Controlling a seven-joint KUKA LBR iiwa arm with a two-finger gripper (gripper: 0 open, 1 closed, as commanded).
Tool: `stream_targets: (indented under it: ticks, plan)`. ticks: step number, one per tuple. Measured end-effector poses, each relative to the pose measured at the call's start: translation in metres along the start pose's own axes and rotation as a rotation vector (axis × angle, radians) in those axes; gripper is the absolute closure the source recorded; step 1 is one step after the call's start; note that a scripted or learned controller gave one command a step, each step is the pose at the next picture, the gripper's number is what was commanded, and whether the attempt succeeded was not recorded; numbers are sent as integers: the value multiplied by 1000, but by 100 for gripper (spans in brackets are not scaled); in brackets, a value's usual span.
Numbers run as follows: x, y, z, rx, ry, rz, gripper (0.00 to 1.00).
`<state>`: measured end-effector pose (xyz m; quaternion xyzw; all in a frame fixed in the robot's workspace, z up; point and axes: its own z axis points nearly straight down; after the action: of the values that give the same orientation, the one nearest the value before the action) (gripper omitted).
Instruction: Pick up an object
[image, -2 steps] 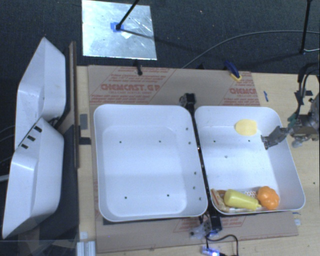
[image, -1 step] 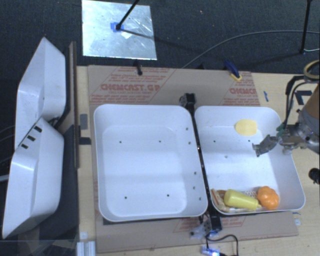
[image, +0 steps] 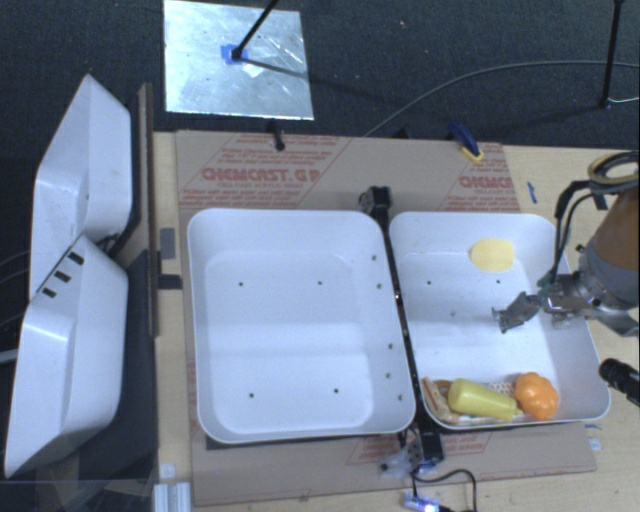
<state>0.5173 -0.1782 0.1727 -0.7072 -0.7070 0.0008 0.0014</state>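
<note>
Gripper low over the floor of the right bin, toward its 3 o'clock side, with nothing visible between its tips; open or closed, impossible to tell at this size. No contact with any object. Nearest candidate a pale yellow disc at about 11 o'clock from the tips, near but apart, flat on the bin floor (thin and probably hard to get under). Other candidates bunched against the 6 o'clock wall: a yellow elongated piece lying on its side and an orange round piece just beside it at 3 o'clock, likely settled there against the wall. Arm entering from 3 o'clock, wrist bent so the gripper points toward 9 o'clock, cables looped above. Left bin further out at 9 o'clock, both on the bench.
</note>
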Motion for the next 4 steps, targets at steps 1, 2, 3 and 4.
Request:
stream_targets:
  ticks: [1, 2, 3, 4]
  plan:
    - [4, -6, 60, 1, 0, 0, 0]
    - [4, -4, 47, -5, -1, 0, 100]
    - [-1, -2, -15, -9, -2, -1, 100]
    - [4, -1, -58, -8, -2, -1, 100]
